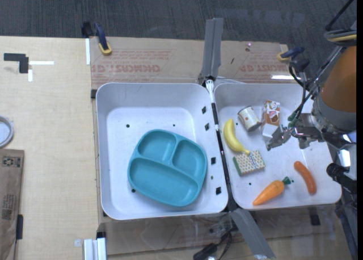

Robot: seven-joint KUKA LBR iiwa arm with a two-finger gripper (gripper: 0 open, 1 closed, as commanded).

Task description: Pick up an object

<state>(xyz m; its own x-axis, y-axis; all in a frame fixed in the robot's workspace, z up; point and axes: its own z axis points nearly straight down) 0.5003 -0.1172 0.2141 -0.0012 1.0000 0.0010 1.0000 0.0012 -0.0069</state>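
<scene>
Gripper [279, 138] is hovering in the right bin [326, 199] with its fingers slightly parted and holding nothing, just below the small carton [271, 113], so it should be centring over one item and dropping straight down before closing.

Only readable bit is red upside-down print on the cardboard [170, 60] behind the bins, looks like "CHEMCAST GP".
</scene>
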